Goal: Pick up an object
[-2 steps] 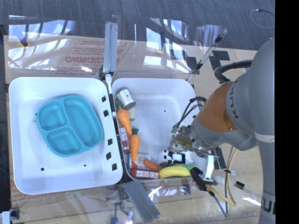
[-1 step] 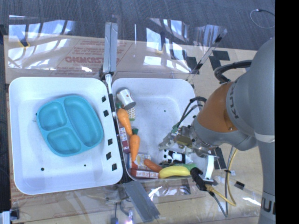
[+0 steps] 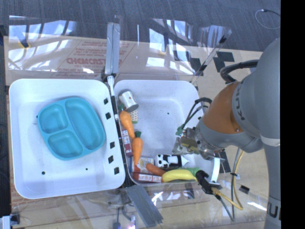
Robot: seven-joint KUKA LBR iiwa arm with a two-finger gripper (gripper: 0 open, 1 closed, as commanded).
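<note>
The arm reaches into the right bin (image 3: 157, 92) from the right, and its gripper (image 3: 183, 147) hangs low over the clutter along that bin's near edge, just above a small black-and-white toy (image 3: 167, 161) that looks like a cow figure. Whether the pincer is apart or together I cannot tell, since the wrist and cabling cover it; nothing is visibly held. The toy is the likeliest target: it lies on its side between an orange carrot (image 3: 154, 169) and the yellow banana (image 3: 178, 175), touching or nearly touching both. It is probably light, hard plastic, stiff and somewhat slick, so a pinch across its narrow body should hold better than one on the legs or head, and crowding neighbours may get nudged. The banana, likely a plastic replica, is smooth and curved and would want a grasp across its middle. The same bin also holds a silver can (image 3: 127, 100) lying tilted near the left wall, two more carrots (image 3: 127, 123) (image 3: 137, 148) along that wall, and a flat red packet (image 3: 147, 178) at the near edge. The left bin (image 3: 28, 175) holds a blue three-compartment plate (image 3: 70, 127), whose compartments look bare.
</note>
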